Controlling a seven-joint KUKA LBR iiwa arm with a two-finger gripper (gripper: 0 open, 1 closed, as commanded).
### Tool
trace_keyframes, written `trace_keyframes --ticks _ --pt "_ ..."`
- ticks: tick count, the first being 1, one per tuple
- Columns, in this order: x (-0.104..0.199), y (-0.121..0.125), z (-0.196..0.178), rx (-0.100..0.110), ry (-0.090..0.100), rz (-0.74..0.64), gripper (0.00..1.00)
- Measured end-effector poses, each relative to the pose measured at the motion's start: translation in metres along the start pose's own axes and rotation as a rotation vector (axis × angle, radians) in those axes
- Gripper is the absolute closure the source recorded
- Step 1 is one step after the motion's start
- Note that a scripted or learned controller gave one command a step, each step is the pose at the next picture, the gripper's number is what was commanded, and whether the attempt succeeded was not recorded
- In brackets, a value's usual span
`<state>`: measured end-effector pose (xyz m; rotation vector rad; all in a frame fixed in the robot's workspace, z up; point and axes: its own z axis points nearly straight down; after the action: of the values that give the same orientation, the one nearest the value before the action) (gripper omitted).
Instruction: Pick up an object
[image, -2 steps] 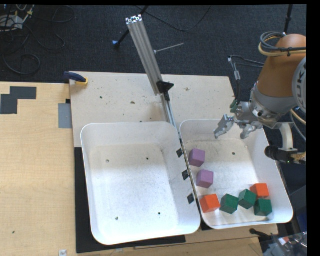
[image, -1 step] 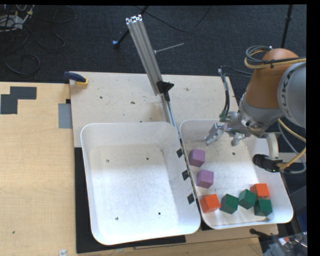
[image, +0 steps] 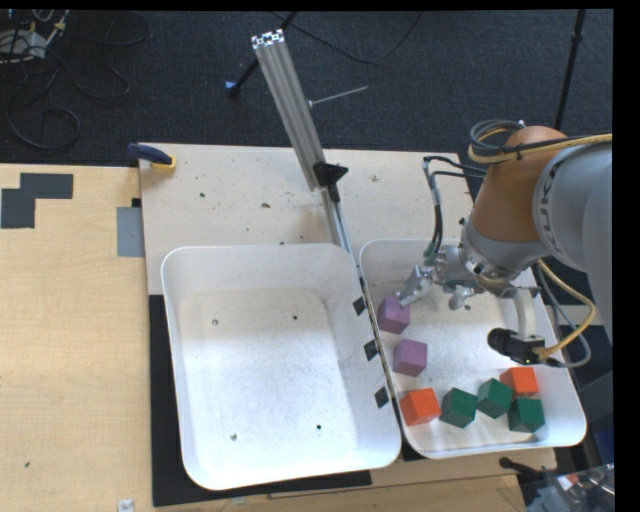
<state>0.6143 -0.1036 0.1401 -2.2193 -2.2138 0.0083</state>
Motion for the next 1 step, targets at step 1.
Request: trace_keyframes --ticks 1 --pt "-0.0029 0.0007 -0.0123 -0.003 0.000 0.009 1.00"
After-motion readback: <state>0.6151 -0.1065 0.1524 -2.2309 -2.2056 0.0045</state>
